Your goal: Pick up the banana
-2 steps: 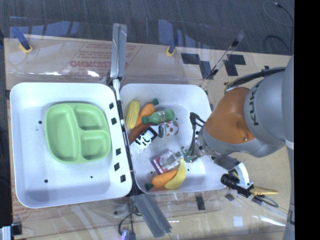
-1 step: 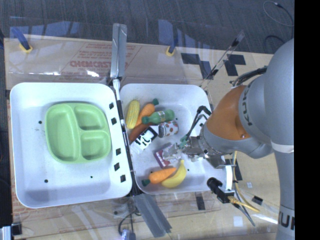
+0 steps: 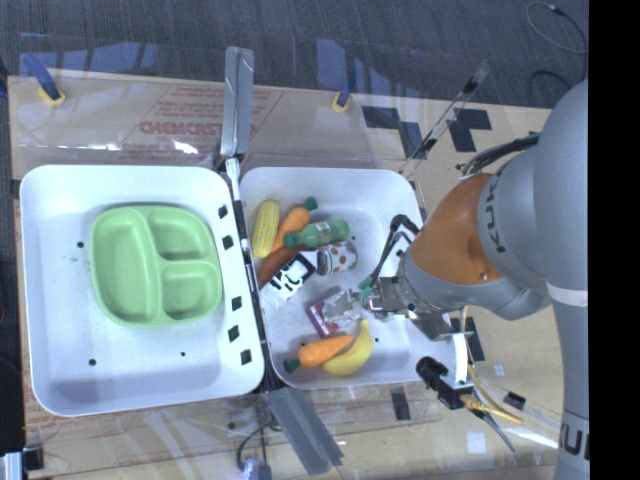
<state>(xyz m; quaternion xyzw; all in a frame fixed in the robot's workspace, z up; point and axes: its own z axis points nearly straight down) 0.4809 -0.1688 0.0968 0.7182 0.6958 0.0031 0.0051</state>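
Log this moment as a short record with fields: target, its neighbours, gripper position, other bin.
target: banana, lying near the front of the right bin
touching neighbour: carrot, against the banana's left side
further back: corn cob, second carrot, green bottle, small can
gripper: low over the right bin, just behind the banana
left bin: holds a green divided tray

The bench [image 3: 120, 118] bears two white bins [image 3: 50, 368] side by side.
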